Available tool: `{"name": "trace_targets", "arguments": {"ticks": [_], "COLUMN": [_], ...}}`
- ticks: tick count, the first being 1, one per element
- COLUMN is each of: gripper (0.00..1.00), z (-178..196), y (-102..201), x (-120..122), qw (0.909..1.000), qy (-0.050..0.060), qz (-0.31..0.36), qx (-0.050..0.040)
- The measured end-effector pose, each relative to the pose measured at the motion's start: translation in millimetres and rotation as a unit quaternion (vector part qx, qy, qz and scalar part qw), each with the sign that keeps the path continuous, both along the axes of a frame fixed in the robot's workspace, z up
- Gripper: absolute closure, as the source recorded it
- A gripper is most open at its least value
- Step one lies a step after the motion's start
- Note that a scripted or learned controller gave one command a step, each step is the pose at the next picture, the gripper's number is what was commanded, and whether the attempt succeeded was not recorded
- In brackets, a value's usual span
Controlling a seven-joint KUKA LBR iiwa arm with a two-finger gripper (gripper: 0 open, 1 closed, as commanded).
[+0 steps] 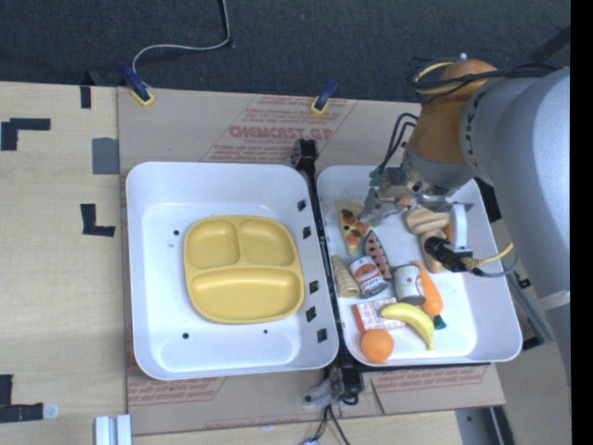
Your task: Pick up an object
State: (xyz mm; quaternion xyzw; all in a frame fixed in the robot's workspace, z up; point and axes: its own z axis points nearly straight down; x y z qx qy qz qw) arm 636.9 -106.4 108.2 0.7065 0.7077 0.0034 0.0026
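Toys fill the right bin [496, 327], a heap of small play-food pieces. Counted, there is one yellow banana [410, 321], curved and smooth; one round orange [376, 345]; one carrot [431, 294], tapered with a green tip; two small cans [369, 274] with metal ends lying side by side; one flat red and white packet [364, 315] under the banana; one slice of pizza [351, 227]; one slice of watermelon [372, 247]; and one pale corn-like piece [344, 277] against the left wall. Two tan bread-like shapes [428, 221] lie near the far right, partly covered by the arm.

The claw [382, 200] hangs over the far end of this bin, just above the pizza slice; whether its fingers are apart or together I cannot tell, and nothing is seen between them. The arm [519, 156] is smooth grey with an orange band [449, 123].

The left bin [153, 248] holds one yellow plate [245, 269], glossy plastic, rounded, split into three compartments. Both bins are shallow white plastic, sitting on brown cardboard [232, 123] held by two blue and yellow clamps [137, 86] on the wooden worktop [51, 248].
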Motion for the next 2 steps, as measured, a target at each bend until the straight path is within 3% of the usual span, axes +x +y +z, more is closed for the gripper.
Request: {"name": "trace_targets", "arguments": {"ticks": [1,2], "gripper": [0.00,0.00], "z": [-0.1,-22.8], "y": [0.0,10.7], "x": [-0.1,31.8], "qw": [1.0000,1.0000], "qy": [0.000,0.004], "qz": [0.000,0.000], "qx": [0.0000,-0.0005]}}
